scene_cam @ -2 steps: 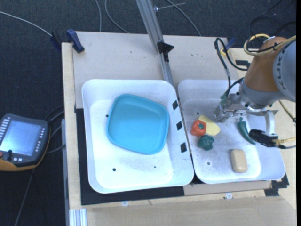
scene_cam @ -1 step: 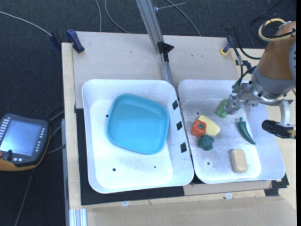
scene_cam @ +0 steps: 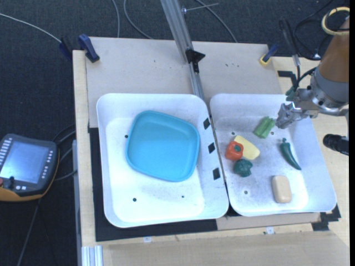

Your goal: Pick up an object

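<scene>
Camera view: end effector near right bin rim.

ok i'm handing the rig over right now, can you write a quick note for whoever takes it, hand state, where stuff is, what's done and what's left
Hand: low over the upper part of the right bin, next to the light green piece. Whether it is open or shut cannot be told from this view, and nothing is seen held in it.

Right bin: light green piece at the top, dark green pepper on the right, red and yellow piece in the middle, dark green lump just below it, beige block lower right.

Left bin: blue plate.

Done: no pick confirmed.
Left: grasp and lift one object; the light green piece is nearest.
</scene>
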{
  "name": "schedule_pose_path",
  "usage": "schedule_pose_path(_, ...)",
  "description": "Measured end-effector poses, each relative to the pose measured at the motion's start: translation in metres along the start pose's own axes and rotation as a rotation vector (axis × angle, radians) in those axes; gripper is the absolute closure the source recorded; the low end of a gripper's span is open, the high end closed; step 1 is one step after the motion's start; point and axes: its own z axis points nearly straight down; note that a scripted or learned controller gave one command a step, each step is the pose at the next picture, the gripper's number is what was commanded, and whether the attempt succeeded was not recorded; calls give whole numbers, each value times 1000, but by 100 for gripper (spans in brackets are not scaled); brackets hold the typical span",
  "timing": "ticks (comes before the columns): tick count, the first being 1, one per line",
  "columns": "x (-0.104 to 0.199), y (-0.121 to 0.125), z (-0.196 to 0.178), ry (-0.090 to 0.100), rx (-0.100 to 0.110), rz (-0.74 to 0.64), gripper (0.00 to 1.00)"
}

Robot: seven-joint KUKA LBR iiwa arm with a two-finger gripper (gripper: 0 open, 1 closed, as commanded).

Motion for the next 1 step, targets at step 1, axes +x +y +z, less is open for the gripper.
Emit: schedule_pose_path(1,0,1,-25,0,2,0,100)
